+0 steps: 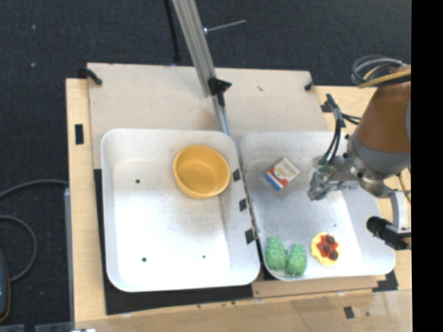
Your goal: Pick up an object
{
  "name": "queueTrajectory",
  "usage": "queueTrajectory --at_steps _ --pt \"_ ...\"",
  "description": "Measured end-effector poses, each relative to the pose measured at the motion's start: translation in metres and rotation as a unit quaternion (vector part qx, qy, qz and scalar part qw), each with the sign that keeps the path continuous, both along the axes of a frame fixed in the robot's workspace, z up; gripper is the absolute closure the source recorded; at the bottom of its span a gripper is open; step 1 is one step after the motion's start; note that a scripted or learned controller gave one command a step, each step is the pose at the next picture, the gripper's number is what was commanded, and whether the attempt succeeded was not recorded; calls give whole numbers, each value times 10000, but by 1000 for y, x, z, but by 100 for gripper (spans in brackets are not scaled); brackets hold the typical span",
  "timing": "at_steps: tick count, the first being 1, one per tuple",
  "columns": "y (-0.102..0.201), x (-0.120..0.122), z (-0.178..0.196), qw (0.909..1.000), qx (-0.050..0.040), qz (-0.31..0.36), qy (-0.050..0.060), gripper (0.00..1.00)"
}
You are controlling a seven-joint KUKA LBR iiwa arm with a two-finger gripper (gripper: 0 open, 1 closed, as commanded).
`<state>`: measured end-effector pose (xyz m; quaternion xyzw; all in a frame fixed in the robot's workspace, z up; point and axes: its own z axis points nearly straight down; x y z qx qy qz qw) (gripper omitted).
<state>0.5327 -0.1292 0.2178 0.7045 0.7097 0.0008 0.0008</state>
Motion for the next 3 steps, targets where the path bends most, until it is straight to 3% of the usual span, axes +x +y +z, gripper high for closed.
queueTrajectory --at_steps 2,3 --pt "109 50 6 10000 7 6 -3 100" --pt "159 55 17 10000 11 4 3 100"
